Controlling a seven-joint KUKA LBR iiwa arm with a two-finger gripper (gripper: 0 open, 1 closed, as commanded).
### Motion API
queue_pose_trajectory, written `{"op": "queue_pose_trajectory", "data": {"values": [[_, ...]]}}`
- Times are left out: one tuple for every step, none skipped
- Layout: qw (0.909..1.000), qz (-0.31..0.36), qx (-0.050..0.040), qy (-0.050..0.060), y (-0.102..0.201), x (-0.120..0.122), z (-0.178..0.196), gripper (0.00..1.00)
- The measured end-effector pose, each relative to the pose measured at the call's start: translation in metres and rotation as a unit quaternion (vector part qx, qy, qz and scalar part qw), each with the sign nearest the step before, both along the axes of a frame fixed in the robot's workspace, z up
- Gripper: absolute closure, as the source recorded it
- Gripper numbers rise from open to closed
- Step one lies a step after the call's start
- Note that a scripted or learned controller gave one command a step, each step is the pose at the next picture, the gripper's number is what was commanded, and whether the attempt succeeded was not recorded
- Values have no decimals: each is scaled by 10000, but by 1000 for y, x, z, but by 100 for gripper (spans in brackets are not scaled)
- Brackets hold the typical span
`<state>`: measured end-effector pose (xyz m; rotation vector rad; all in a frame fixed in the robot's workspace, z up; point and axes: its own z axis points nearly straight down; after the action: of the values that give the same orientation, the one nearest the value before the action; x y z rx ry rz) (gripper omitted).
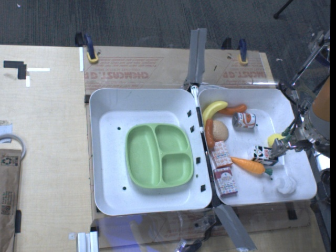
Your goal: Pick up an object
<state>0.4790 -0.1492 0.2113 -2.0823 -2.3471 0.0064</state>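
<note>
A divided tray (159,155) is lying in the left bin (100,140). The right bin (294,190), directly beside it, is holding a banana (214,109), can (244,120), carrot (248,165) and cartons (225,181).

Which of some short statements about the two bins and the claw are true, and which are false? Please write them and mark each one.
1. The green divided plate lies in the left bin. True.
2. The banana lies in the left bin. False: it lies in the right bin, near its far left corner.
3. The carrot lies in the right bin. True.
4. The claw is over the left bin. False: it is over the right bin, near its right side.
5. The small can stands on the green plate. False: it is in the right bin.
</note>
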Motion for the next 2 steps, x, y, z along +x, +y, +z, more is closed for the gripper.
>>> {"op": "queue_pose_trajectory", "data": {"values": [[9993, 370, 2, 7, 19, 33, 5, 100], [9993, 369, 2, 7, 19, 33, 5, 0]]}}
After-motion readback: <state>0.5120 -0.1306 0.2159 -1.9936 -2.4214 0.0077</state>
